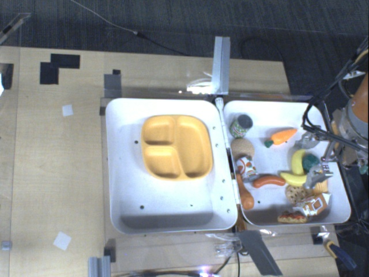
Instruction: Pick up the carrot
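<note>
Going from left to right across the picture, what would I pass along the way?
Left bin → yellow divided plate → can → carrot → banana → the robot's hand.

We see open white floor around the carrot (283,136) in the right bin (271,109), with room at its 12 and 6 o'clock. At its 9 o'clock a can (241,124) stands well apart. At 5 o'clock the banana (295,169) lies near. The gripper (316,175) and cables crowd the bin's 3 o'clock side. The sausage (268,181) and other toys fill its 6 o'clock end.
</note>
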Controlling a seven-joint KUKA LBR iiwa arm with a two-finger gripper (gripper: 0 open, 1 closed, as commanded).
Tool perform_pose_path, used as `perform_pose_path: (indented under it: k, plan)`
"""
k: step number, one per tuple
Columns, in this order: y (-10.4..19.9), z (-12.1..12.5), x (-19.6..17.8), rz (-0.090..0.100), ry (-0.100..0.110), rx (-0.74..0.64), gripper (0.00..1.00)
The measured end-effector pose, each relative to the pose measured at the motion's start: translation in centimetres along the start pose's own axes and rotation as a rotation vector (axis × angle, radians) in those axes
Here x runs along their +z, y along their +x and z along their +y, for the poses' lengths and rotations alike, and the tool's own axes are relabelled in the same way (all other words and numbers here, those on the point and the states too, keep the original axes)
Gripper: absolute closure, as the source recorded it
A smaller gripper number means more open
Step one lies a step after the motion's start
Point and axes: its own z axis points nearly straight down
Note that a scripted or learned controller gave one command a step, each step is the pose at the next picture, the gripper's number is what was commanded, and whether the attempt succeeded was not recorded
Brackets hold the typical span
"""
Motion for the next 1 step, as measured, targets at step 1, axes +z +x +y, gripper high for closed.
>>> perform_pose_path:
  k: [1]
  plan:
    - [-8.42,-3.23,11.79,0.007,0.000,0.390,0.00]
